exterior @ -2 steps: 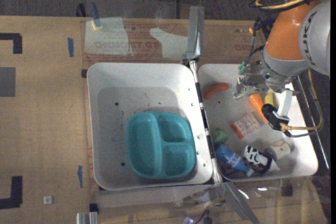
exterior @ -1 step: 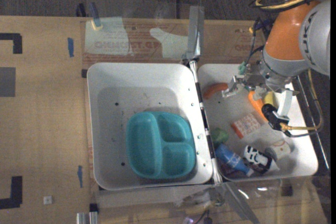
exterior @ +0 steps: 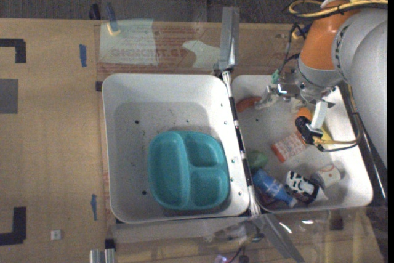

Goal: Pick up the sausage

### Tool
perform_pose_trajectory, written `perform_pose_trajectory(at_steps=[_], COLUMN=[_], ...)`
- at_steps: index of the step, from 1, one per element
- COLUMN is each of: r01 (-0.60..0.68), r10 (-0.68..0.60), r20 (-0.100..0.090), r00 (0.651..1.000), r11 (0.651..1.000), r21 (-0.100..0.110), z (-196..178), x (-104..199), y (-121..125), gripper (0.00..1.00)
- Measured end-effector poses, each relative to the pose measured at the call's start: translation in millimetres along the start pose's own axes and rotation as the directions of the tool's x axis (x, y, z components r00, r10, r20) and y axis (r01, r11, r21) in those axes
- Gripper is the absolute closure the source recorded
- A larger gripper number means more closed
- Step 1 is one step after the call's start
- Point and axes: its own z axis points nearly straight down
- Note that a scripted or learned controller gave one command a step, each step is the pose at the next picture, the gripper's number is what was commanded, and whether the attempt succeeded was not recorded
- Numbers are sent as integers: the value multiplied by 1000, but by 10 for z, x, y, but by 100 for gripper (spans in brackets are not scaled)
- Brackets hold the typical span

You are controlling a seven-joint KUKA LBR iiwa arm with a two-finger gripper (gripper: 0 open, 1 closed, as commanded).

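The sausage (exterior: 249, 103), a short reddish-brown piece, lies at the far left corner of the right bin (exterior: 357, 191), close to the divider between the bins. My gripper (exterior: 271, 97) hangs over the back of that bin, just right of the sausage and a little above it. Nothing shows as held in it. The grey arm with its orange band (exterior: 323, 40) comes in from the upper right and covers the bin's far right corner.
The right bin also holds an orange-striped packet (exterior: 287, 146), a green piece (exterior: 257, 160), a blue object (exterior: 271, 186), a black-and-white toy (exterior: 301, 185) and a pale object (exterior: 329, 177). A teal divided plate (exterior: 188, 169) lies in the left bin (exterior: 123, 108).
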Motion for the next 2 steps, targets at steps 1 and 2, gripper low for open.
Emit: perform_pose_trajectory(at_steps=[1,2], r01=[4,5], r10=[-4,-5], r20=[2,2], r00=[1000,1000], r11=[1000,1000], r21=[1,2], z=[-81,-78], x=[14,20], y=[5,4], gripper=[100,0])
